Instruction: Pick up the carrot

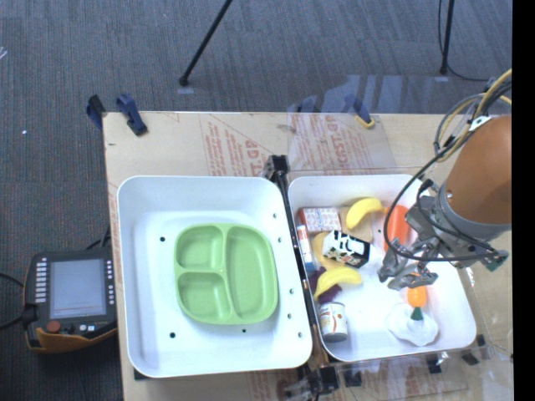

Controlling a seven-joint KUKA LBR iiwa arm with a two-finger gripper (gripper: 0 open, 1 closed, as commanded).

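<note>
Right-hand shallow white plastic bin [468, 328] crowded. Small orange carrot [416, 296] lying at about four o'clock within it, directly beneath the dark two-finger gripper [407, 272], tip resting against a white crumpled item [414, 326] at five o'clock. Gripper poised just above the carrot, dark fingers [391, 270] spread fairly wide; nothing visibly caught between them, carrot at most touched from above, not clamped. Grey arm with orange band [485, 174] reaching in from three o'clock, cables looping over the wrist.

Neighbours: curved yellow banana [363, 210] at twelve o'clock of the bin, second yellow banana with a dark purple end [338, 280] at nine o'clock of the gripper, black-and-white patterned carton [345, 248] between the two, small printed can [333, 321] at seven o'clock, red-and-white box [321, 220] near the bin's upper left, flat orange-red item [396, 224] just above the gripper. Left-hand white bin [134, 215] holding a light green compartment plate [226, 274].

Likely risks: closing off-centre and pinching only the carrot's rounded edge, squirting it sideways; catching the white crumpled item together with the carrot, spoiling the lift; one finger landing on top of the carrot instead of beside it, pressing it into the bin floor. Cause in each case: small, smooth target and tight crowding around it.
</note>
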